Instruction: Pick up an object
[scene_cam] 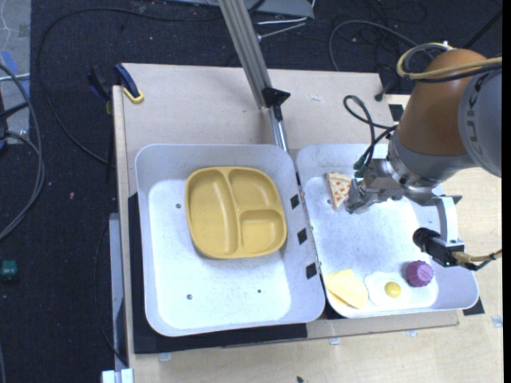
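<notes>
A single fixed camera is looking down at a slant on the bench (pixel 239 102), taking in both white bins (pixel 160 294) from moderate height, the arm (pixel 447 110) entering from the right.

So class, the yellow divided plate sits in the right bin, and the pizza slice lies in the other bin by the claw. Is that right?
Not quite. The camera view shows the yellow divided plate in the left bin. The pizza slice lies in the other bin by the claw.

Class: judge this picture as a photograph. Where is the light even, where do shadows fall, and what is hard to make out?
Camera view: even light on both bins, no strong glare; soft shadow under the yellow plate; the gripper beside the pizza slice is dark and its detail unclear; the floor behind is dim.
</notes>
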Available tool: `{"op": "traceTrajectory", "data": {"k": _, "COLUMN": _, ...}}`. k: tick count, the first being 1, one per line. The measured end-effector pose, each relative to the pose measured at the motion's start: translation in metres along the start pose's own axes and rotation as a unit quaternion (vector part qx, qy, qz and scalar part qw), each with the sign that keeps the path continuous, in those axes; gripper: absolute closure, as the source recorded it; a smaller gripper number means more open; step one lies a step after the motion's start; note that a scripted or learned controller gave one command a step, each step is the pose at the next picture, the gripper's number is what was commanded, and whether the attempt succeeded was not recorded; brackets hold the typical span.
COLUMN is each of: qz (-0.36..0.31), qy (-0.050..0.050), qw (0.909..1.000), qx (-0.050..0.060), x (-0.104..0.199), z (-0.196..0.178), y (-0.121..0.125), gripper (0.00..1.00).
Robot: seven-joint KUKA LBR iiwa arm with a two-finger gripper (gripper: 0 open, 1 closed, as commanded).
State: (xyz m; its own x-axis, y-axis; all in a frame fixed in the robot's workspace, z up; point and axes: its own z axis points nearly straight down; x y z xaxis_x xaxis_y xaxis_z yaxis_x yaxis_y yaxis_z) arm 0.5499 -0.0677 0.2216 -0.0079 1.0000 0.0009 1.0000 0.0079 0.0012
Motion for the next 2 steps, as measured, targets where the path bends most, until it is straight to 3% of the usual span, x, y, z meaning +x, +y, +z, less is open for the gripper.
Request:
{"op": "traceTrajectory", "data": {"k": 1, "qz": 0.0, "qy": 0.0, "qw": 1.0, "qx": 0.0, "x": 0.048, "z": 0.007, "y": 0.013, "gripper": 1.0}}
{"op": "traceTrajectory", "data": {"k": 2, "qz": 0.0, "qy": 0.0, "qw": 1.0, "qx": -0.001, "x": 0.094, "z": 0.003, "y": 0.04, "gripper": 1.0}}
